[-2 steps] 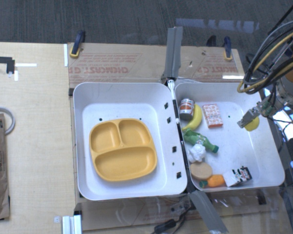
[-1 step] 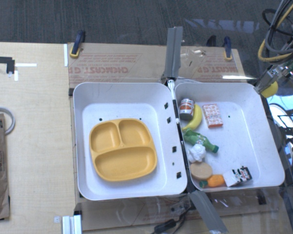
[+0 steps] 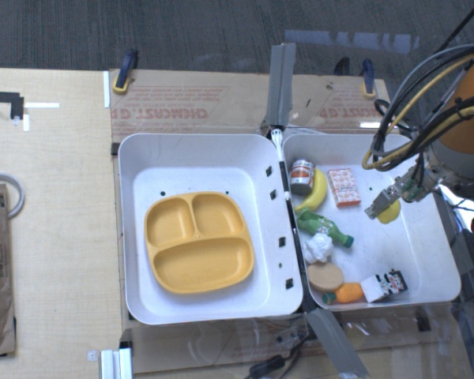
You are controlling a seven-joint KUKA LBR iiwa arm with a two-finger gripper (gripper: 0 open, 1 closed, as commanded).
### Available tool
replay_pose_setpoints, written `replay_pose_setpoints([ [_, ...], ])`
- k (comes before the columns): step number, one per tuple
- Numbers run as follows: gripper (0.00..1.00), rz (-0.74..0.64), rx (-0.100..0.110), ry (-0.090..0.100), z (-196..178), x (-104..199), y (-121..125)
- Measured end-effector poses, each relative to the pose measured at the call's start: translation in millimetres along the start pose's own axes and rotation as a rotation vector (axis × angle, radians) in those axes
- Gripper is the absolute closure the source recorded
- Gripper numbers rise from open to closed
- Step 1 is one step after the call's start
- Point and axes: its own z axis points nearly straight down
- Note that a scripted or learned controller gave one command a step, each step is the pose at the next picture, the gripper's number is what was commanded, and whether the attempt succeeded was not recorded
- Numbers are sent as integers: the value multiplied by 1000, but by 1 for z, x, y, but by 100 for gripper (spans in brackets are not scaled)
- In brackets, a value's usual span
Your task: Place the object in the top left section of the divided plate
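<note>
A yellow divided plate (image 3: 197,242) lies in the left white bin (image 3: 134,212). Its top left section (image 3: 171,221) holds nothing, and neither do its other two sections. My gripper (image 3: 383,206) hangs over the right side of the right bin (image 3: 426,251). A small round yellow object (image 3: 389,212) sits at its tips, apparently pinched between the fingers. The arm, with its orange band and cables, enters from the right.
The right bin also holds a small can (image 3: 301,174), a banana (image 3: 316,192), a pink box (image 3: 344,186), a green bottle (image 3: 324,227), a white crumpled item (image 3: 319,247), a tan disc (image 3: 325,276), an orange piece (image 3: 349,293) and a white-and-black box (image 3: 383,284). A divider wall (image 3: 288,212) separates the bins.
</note>
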Motion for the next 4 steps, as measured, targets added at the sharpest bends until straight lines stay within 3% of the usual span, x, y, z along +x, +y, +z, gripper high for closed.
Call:
replay_pose_setpoints([
  [1,100,249,1,-1,-185,21,33],
  [2,100,235,1,1,75,28,26],
  [3,100,209,2,1,23,137,19],
  [4,100,39,1,1,23,130,12],
])
